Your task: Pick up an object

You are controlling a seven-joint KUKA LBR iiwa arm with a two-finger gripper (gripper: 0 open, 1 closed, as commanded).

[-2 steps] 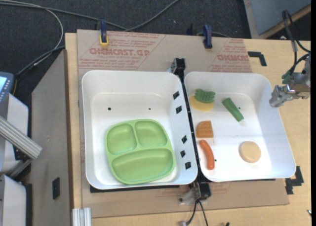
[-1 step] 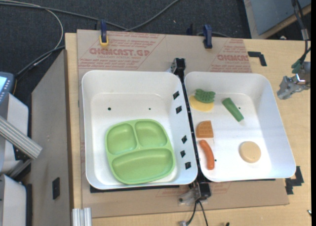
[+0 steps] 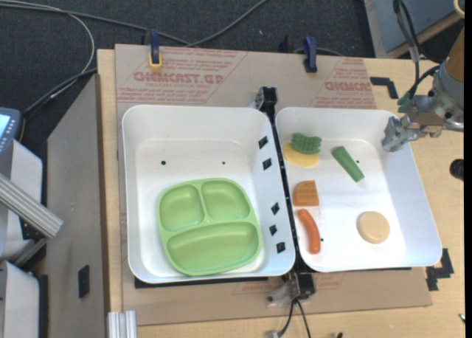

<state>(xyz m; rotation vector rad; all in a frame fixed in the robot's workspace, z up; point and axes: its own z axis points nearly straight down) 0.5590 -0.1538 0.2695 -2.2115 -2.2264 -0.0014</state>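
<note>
So the gripper (image 3: pixel 396 136) sits over the right bin's (image 3: pixel 413 189) far right rim. Left of it: cucumber (image 3: pixel 347 163), then the broccoli (image 3: pixel 306 142) on the corn (image 3: pixel 302 157). Nearer the front: cookie (image 3: pixel 374 226), toast (image 3: pixel 306 193), sausage (image 3: pixel 310 230). Divided plate (image 3: pixel 209 225) in the left bin (image 3: pixel 140 181).

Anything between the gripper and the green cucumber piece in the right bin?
Nothing visible. The gripper sits at the right bin's upper right rim; only bare bin floor lies between it and the green cucumber piece.

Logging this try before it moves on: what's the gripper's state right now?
Gripper: cannot be told; it sits at the far right rim of the right bin, with nothing visibly held.
</note>
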